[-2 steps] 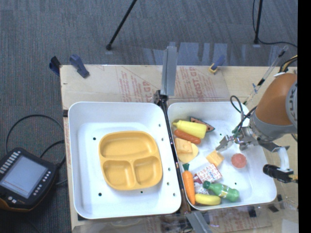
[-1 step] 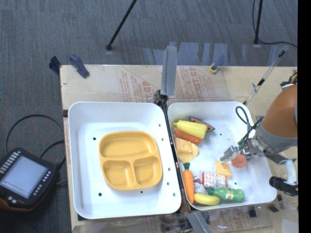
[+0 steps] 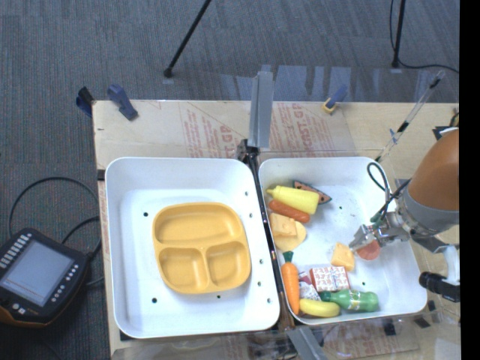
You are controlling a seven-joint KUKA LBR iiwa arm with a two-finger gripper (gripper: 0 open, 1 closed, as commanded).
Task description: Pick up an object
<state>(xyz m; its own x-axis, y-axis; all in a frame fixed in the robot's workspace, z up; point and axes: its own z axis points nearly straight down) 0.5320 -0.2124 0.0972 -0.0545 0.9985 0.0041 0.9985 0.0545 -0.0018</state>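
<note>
The left bin (image 3: 120, 201) is holding a yellow tray (image 3: 201, 246); the right bin (image 3: 352, 167) is carrying toy food, the hand (image 3: 367, 238) hovering inside, grip unclear; carton (image 3: 328, 278) print possibly unreadable.

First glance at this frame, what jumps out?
The yellow three-compartment tray sits alone in the left bin. The right bin is crowded with toy food along its left and near sides: a yellow squeeze bottle, a carrot, a green bottle. The gripper is low over that bin's right part, next to a red round piece and a yellow wedge.
</note>
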